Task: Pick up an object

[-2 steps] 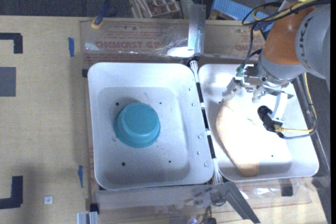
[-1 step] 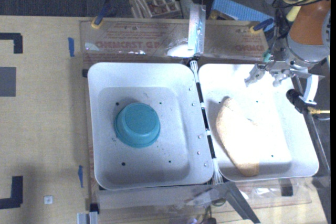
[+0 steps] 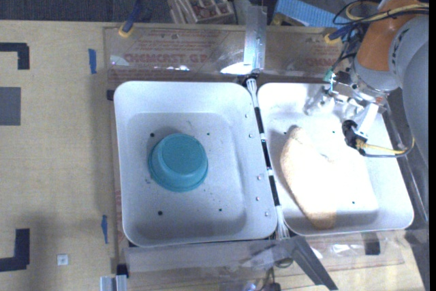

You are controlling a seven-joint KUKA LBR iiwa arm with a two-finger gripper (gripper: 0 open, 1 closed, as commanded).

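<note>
A teal bowl (image 3: 178,161) lies upside down in the middle of the left bin (image 3: 129,112). A flat tan, roughly oval object (image 3: 306,177) lies in the right bin (image 3: 388,208), reaching from its centre-left toward the front edge. My gripper (image 3: 319,103) hangs over the back part of the right bin, just beyond the tan object's far end. Nothing shows in its grasp. The grey arm with its orange band (image 3: 381,44) comes in from the upper right.
A yellow cable (image 3: 381,148) loops off the wrist over the right bin's right side. A divider rail (image 3: 264,146) runs between the bins. Clear sheeting and clutter stand behind the bins. Bare bench lies to the left.
</note>
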